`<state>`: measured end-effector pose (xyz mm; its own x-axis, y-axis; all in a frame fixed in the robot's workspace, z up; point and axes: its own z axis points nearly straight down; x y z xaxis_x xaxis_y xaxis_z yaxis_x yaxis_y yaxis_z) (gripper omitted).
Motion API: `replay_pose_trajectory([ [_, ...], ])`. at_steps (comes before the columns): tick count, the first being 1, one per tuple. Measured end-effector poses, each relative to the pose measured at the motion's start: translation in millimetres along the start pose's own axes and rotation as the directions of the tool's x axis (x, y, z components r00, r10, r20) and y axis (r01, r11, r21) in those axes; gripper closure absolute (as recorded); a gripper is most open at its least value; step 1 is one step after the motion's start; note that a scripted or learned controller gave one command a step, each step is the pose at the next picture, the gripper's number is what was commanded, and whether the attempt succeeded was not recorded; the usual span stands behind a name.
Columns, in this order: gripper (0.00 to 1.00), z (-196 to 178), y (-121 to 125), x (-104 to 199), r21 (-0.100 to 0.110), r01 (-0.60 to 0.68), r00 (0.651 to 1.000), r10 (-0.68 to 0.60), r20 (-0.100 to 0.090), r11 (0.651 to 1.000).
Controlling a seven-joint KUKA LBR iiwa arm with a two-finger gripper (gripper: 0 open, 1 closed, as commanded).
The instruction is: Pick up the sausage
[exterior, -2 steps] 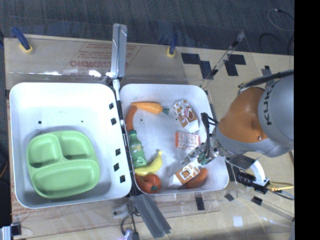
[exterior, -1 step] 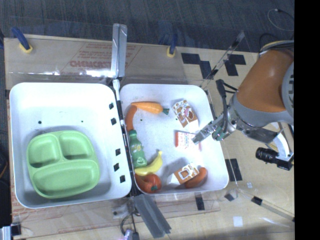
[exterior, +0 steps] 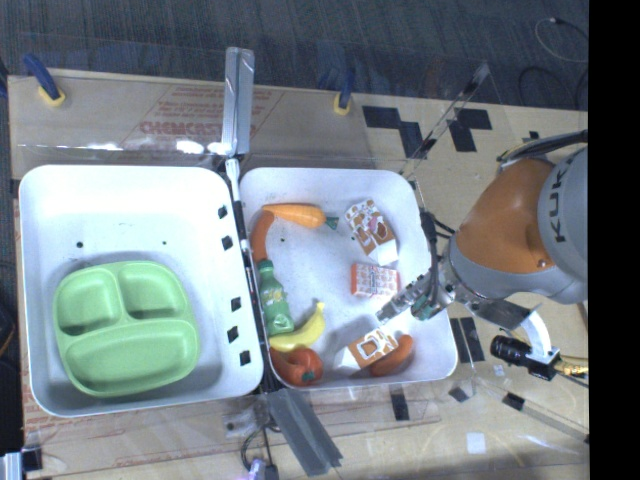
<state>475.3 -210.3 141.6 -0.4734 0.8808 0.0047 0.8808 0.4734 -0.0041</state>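
Observation:
The sausage [exterior: 261, 236] is a curved reddish-brown piece lying along the left wall of the right bin [exterior: 330, 181], just below the carrot [exterior: 293, 214]. My gripper [exterior: 405, 302] hangs low over the right side of that bin, near its right wall. It is between the flat red-and-white carton [exterior: 374, 279] and the small carton [exterior: 374, 348] at the front. The gripper is well to the right of the sausage and not touching it. Nothing shows in its grasp.
The right bin also holds a green bottle [exterior: 274, 296], a banana [exterior: 299, 330], a red tomato-like item [exterior: 299, 366], a reddish item [exterior: 403, 352] beside the front carton, and a carton [exterior: 371, 226] at the back. A green divided plate [exterior: 125, 326] lies in the left bin [exterior: 60, 198].

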Motion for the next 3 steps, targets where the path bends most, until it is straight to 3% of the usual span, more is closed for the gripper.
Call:
replay_pose_trajectory([
  [1,0.00,-0.2,0.1,-0.1,0.000,0.000,1.000,0.000,0.000,1.000],
  [2,0.00,50.1,2.7,0.6,-0.003,-0.016,1.000,0.016,0.002,1.000],
  [3,1.00,41.1,3.0,1.7,-0.001,-0.011,1.000,0.011,-0.001,1.000],
])
